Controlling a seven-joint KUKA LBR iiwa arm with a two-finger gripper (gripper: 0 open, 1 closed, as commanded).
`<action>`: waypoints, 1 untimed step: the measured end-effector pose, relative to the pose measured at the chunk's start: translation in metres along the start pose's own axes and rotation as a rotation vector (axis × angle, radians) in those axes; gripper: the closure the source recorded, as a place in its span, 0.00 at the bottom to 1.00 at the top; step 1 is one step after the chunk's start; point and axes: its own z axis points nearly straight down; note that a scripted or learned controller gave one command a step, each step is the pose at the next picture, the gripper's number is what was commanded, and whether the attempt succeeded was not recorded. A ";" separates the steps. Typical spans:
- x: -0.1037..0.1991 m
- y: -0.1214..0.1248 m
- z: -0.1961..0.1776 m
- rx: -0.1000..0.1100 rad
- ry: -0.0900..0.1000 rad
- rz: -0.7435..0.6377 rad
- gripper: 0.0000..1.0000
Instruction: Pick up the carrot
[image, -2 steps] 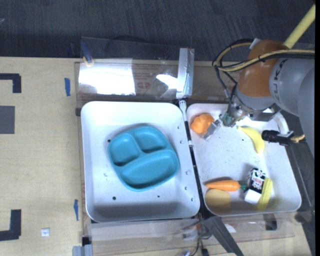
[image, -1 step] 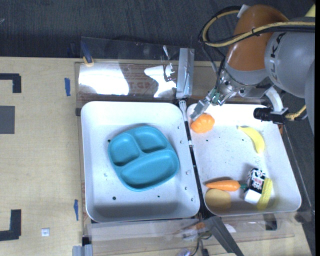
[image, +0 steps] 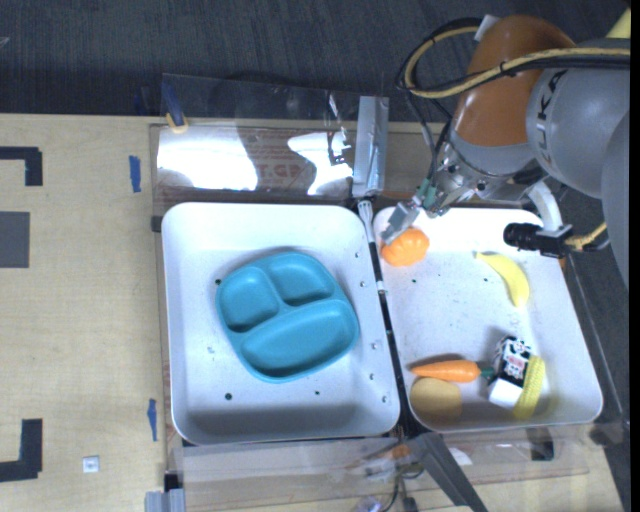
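The carrot (image: 447, 371) is orange with a green stub and lies flat near the front of the right bin (image: 470, 300). It touches a tan rounded fruit (image: 437, 398) just in front of it. My gripper (image: 412, 212) hangs at the bin's back left corner, right above a round orange fruit (image: 405, 247). The gripper is far from the carrot, and I see nothing held in it.
The right bin also holds a banana (image: 510, 277) at the right, a yellow corn cob (image: 534, 386), and a small black-and-white item (image: 514, 358) beside the carrot's tip. A blue divided plate (image: 287, 313) lies in the left bin (image: 190, 300). The arm's grey and orange body (image: 540, 90) looms over the back right.
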 end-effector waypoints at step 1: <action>0.050 0.028 0.001 0.001 0.000 0.258 0.00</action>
